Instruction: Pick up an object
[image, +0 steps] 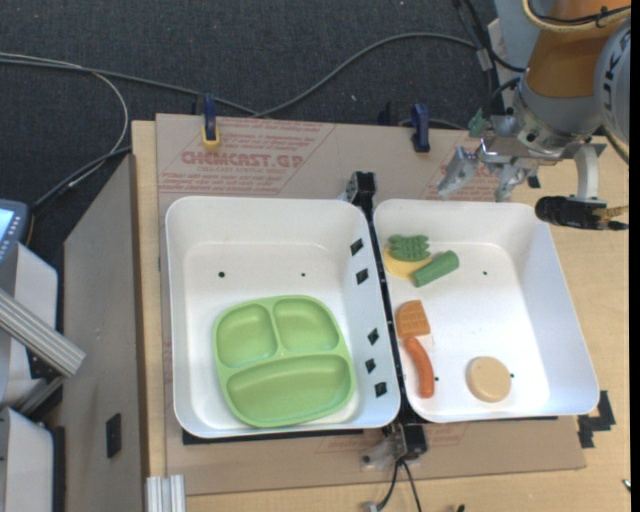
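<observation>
- The task is looking to be at its start: no object is lifted yet, and every item is lying on a bin floor.
- The gripper (490, 170) is hanging above the far edge of the right bin (560, 300), over the cardboard sheet (260, 150) that is covering the surface.
- Its two metal fingers (462, 170) are standing apart, about half spread, and nothing is sitting between them.
- The things to choose from are all lying in the right bin: a small green piece (407, 245) with a jagged shape, resting on a yellow piece (398, 266); a green cylinder (437, 267) just beside them; an orange wedge (413, 319); a long red-orange piece (422, 366) like a sausage or a carrot; and a round tan disc (489, 379) near the front wall.
- They are looking like smooth toy food of plastic, with rounded edges.
- The left bin (190, 300) is carrying a light green tray (285, 358) with three compartments, matte and shallow.
- Both bins are white, thin-walled and a little glossy.
- What is left, in my judgement, is the whole job: coming down over one item, closing on it and raising it. The cylinder is seeming the easiest shape for two fingers.
</observation>
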